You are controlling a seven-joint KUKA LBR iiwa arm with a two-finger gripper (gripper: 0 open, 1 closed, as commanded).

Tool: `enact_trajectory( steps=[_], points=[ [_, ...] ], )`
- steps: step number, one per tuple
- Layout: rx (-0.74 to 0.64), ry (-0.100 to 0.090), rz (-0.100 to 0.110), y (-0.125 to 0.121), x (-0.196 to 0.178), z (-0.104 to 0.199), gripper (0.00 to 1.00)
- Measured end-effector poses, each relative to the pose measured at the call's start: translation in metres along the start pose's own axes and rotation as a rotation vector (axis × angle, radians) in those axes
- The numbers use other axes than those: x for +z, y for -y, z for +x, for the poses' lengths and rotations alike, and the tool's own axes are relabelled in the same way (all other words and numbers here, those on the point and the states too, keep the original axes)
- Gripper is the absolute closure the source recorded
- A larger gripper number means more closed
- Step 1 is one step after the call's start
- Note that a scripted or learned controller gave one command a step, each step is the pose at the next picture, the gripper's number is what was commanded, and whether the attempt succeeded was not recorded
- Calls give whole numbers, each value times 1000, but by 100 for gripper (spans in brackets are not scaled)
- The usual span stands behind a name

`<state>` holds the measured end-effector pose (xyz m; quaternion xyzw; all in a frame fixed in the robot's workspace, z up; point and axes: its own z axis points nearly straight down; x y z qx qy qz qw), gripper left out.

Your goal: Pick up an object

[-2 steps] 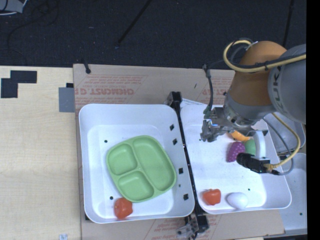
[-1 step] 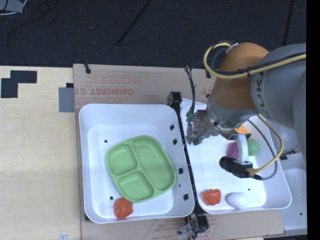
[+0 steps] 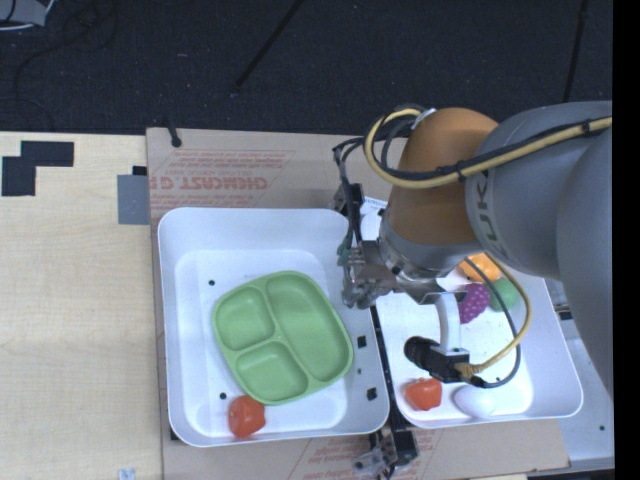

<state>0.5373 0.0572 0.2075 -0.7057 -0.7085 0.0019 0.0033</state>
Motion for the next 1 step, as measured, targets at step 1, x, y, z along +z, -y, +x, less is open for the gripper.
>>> enact_trajectory(
  steps=[1],
  points=[
    [0, 1, -4, 18, -16, 42, 100]
  ],
)
